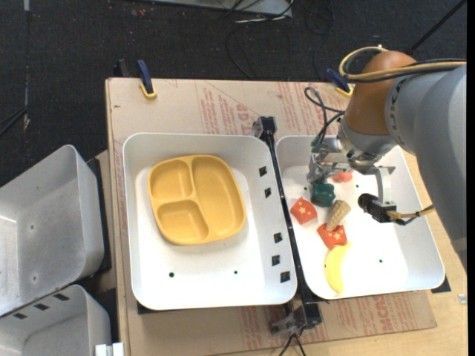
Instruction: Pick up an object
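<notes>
— Yellow plastic tray (197, 197), three compartments, lying in the left shallow white bin (141, 221); what lies in the other one?

— The right shallow white bin (415, 265) holds the loose things. A dark teal rounded block (323, 193) sits near its upper left, and directly above it hangs the metal end effector (322, 173) of the grey arm (430, 117), which reaches in from the right with its orange band (375, 95) above the wrist.

— How do its tips stand?

— One cannot tell; they are too small and cluttered to read, and whether they touch the teal block is equally unclear.

— And the rest?

— A small red-orange piece (341, 175) shows just beside the end effector. A red cube with a yellow mark (303, 211) lies below the teal block to the left, a tan waffle cone (338, 213) just right of it, a second red cube (332, 236) beneath the cone, and a yellow banana (336, 268) lowest. The bins rest on a brown cardboard-covered counter (193, 99).
</notes>
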`<state>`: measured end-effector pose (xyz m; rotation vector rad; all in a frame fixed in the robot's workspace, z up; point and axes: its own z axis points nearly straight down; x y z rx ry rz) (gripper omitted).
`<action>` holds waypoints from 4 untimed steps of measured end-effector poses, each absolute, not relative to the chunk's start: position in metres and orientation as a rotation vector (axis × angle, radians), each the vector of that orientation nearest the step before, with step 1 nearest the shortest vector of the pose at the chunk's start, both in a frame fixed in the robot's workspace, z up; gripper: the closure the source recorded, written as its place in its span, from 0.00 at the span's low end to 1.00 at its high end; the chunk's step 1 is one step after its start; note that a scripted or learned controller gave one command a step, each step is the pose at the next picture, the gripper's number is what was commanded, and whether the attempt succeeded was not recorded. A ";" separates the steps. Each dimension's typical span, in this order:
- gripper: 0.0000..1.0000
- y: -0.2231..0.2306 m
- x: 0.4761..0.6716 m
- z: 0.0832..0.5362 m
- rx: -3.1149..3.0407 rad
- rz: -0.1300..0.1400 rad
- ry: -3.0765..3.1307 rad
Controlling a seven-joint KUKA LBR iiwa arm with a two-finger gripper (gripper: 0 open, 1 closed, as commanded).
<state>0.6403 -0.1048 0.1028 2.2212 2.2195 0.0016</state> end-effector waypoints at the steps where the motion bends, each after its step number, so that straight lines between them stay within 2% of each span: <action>1: 1.00 -0.096 0.639 0.161 2.215 0.005 2.223; 3: 1.00 -0.087 0.640 0.240 2.214 0.005 2.223; 4: 1.00 -0.041 0.633 0.246 2.215 0.000 2.229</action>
